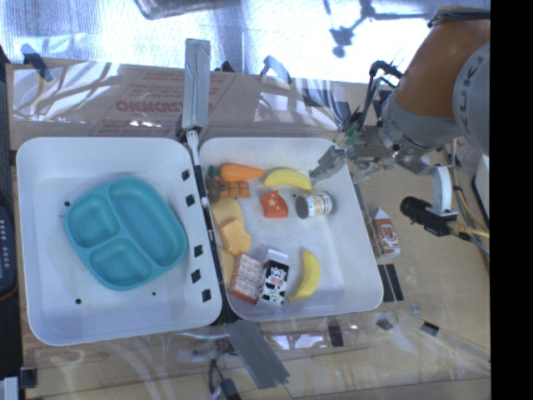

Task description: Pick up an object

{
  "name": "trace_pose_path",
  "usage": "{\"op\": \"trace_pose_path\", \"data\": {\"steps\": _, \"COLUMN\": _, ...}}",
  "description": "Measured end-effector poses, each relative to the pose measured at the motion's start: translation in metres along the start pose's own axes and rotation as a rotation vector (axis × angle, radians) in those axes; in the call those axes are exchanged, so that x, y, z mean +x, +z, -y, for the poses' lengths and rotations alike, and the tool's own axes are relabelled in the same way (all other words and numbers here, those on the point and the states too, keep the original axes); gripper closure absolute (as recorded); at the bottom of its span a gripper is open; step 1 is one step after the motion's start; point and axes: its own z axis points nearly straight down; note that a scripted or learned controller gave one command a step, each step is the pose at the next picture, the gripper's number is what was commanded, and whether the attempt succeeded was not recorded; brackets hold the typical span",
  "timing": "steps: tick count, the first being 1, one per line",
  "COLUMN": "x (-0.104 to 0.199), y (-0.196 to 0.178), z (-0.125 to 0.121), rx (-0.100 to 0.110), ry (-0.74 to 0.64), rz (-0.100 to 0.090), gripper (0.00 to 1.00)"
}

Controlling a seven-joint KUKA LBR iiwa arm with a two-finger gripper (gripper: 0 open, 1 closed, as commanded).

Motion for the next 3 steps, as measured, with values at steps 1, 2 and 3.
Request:
{"op": "trace_pose_path", "data": {"steps": 1, "x": 0.061, "y": 0.152, "z": 0.005, "rx": 0.010, "ry": -0.039, "rz": -0.003, "gripper": 0.00}}
{"op": "trace_pose_path", "data": {"steps": 2, "x": 0.061, "y": 0.179, "z": -0.046, "rx": -0.004, "ry": -0.044, "rz": 0.001, "gripper": 0.00}}
{"op": "trace_pose_path", "data": {"steps": 3, "x": 0.061, "y": 0.170, "z": -0.046, "rx": -0.002, "ry": -0.048, "rz": 0.000, "gripper": 1.00}}
